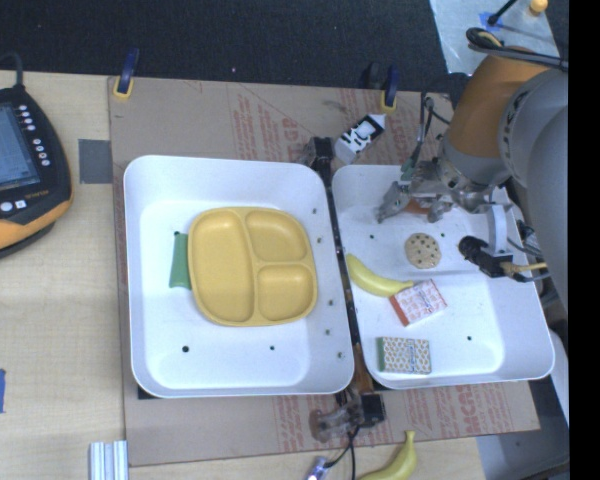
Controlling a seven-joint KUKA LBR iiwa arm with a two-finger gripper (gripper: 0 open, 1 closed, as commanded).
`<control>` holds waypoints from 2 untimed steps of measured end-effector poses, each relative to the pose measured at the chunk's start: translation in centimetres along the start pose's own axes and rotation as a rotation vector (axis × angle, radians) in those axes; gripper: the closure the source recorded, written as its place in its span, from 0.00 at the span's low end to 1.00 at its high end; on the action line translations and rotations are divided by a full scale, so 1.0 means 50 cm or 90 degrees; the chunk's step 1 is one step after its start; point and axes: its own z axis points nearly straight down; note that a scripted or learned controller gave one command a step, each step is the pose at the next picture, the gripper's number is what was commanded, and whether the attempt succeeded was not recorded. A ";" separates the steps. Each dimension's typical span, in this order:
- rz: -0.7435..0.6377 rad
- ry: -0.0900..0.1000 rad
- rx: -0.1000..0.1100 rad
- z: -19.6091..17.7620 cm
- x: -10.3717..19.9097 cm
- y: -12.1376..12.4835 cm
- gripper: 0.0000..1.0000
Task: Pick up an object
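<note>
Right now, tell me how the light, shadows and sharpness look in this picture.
Camera view: even overhead light, soft shadows; the white bins are bright but not washed out. The yellow tray and banana are fairly sharp. The arm is soft near the frame's edge, and the claw is hard to read.

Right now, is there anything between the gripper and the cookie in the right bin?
Nothing visible stands between them. The gripper is at the far end of the right bin, and the cookie lies just nearer the camera, with bare bin floor between them. The banana lies off to the side, out of that path.
</note>
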 end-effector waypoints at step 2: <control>0.000 0.000 0.000 0.000 0.008 0.000 0.00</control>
